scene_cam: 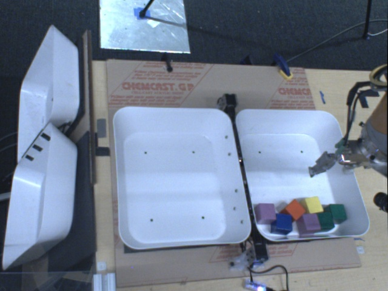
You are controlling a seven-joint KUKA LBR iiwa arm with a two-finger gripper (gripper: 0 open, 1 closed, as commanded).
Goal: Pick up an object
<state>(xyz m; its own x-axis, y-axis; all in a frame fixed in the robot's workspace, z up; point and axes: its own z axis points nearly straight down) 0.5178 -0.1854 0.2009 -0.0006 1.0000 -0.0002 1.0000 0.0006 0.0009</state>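
Two shallow white bins sat side by side on a cardboard sheet [182, 80] laid over the bench. The left bin [176, 180] had only its bare white floor showing. The right bin [291, 144] carried a small cluster of toy blocks pushed against its near wall, towards the near right corner.

Within that cluster, a purple block [265, 212] lay at the left end, with a blue block [282, 222] just beside it and touching the near wall. An orange block [295, 209] sat in the middle, a yellow block [313, 205] just to its right, and a second purple block [309, 222] in front of those two. A green block [336, 213] closed the right end, with a darker green piece beside it that was hard to separate from it.

The gripper [318, 167] reached in over the right wall of the right bin and hung above the bin floor, well apart from the blocks, which lay nearer the near wall. Nothing was seen between the fingers. Whether they were released or clenched could not be told at this angle, because the tips merged into one grey shape.
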